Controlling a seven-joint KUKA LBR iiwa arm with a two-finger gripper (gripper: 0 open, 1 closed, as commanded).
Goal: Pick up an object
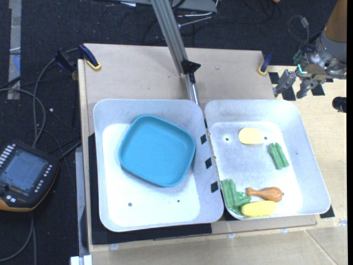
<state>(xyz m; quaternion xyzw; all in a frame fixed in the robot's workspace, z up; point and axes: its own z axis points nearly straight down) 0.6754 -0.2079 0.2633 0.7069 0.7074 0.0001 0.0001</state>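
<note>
The right bin (309, 148) holds a pale yellow oval piece (251, 136), a small green bean-like piece (278, 155), a larger green piece (233, 195), a brown drumstick (266, 192) and a yellow piece (259, 208). A square blue plate (157, 150) lies in the left bin (110, 203). My gripper (295, 86) hangs beyond the right bin's far right corner, above the bench. It is open, with nothing between its dark fingers (284, 85).
A slanted metal pole (174, 32) rises from a clamp behind the seam between the bins. Yellow-tipped clamps (263, 66) sit at the bench's far corners. A handheld pendant (25, 175) and cables lie on the floor at left.
</note>
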